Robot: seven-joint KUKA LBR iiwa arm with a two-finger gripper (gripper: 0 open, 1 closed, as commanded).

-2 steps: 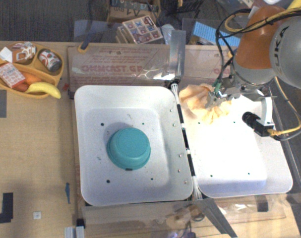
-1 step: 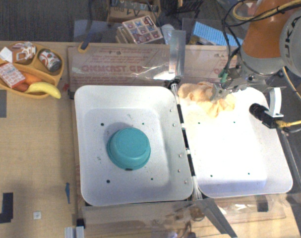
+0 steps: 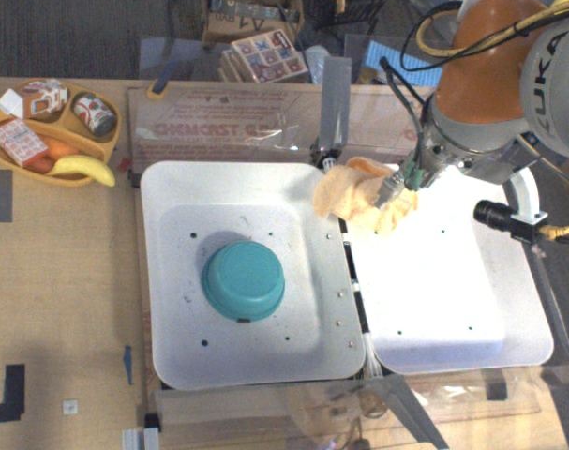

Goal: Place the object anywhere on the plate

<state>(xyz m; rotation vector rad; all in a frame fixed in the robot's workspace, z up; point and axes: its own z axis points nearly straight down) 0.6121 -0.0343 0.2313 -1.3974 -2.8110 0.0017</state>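
Grey fingertips of my gripper press into the pale yellow cloth; whether they are spread or closed on it cannot be told from above. Cloth lies bunched at the far inner corner of the right bin, draped over the seam toward the left bin. Teal plate, in the left bin, carries nothing. Judged progress: early; lifting, carrying leftward and releasing all remain.

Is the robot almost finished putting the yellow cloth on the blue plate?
Not yet. The gripper is at the yellow cloth, which drapes over the edge between the two bins. The blue plate sits in the left bin with nothing on it. Carrying the cloth over and dropping it is left.
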